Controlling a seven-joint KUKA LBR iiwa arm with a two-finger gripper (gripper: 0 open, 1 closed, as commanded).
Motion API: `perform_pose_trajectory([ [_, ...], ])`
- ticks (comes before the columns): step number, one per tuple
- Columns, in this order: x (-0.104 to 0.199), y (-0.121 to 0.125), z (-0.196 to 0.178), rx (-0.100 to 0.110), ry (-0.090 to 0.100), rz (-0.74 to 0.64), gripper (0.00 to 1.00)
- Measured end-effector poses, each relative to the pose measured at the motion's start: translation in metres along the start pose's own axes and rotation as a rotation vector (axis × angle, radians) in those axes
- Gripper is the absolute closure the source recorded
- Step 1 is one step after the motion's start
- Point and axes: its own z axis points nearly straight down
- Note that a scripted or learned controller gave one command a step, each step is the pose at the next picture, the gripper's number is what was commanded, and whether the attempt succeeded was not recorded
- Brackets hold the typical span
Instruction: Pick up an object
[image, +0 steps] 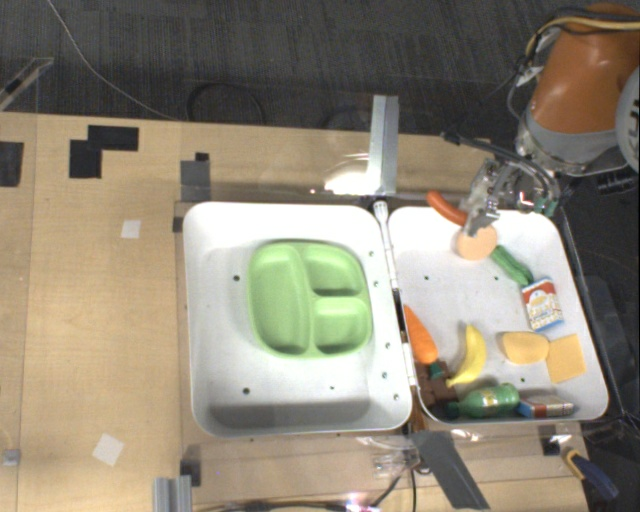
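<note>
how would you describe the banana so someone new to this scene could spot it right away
Start at the right-hand white bin, the one crowded with toy food rather than the one holding the green divided tray. Go to its lower middle: the banana lies there, next to the orange carrot. It is the only curved, bright yellow piece; the yellow pieces to its right are flat and paler.

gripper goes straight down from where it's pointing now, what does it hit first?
Probably the round peach-coloured disc right under the gripper, near the right white bin's back edge. Contact can't be judged; depth is unclear.
</note>
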Motion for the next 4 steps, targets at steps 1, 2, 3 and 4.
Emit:
perform_pose_trajectory([
  [1, 0.035, 0.079, -0.01, -0.004, 0.006, -0.091, 1.0],
  [2, 0.019, 0.033, -0.026, 0.0, 0.004, -0.17, 1.0],
  [3, 0.089, 0.021, 0.015, -0.001, 0.01, -0.274, 1.0],
  [4, 0.011, -0.021, 0.037, -0.001, 0.006, -0.421, 1.0],
])
